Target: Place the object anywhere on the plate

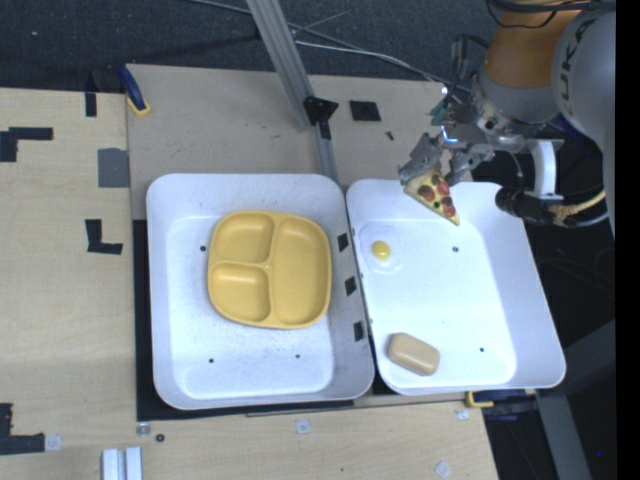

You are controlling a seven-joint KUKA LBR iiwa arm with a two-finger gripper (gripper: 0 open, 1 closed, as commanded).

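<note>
- A pizza slice [436, 194] is being held between the fingers of the gripper [437, 168] in the upper right of the frame, the fingers being closed on the crust end.
- The slice is being carried clear of the bin floor, it is judged, above the upper left corner of the right bin [520, 298]; its exact height cannot be told from this slanted view.
- Its long axis is being presented on a diagonal, crust toward upper left, tip pointing lower right and hanging below the fingers.
- The yellow plate [270, 269], with three compartments, is lying in the middle of the left bin [180, 348], to the lower left of the gripper and well apart from it.
- The coming move is judged to be a carry toward the lower left, across the two bin rims that are meeting at the frame's centre.
- Those rims, and the grey pole [285, 48] coming down from the top of the frame to just above them, are being taken as the edges to be cleared.
- Open room is being offered over the plate itself.
- A small fried egg [381, 251] and a bread roll [413, 353] are lying in the right bin, below the likely path.
</note>
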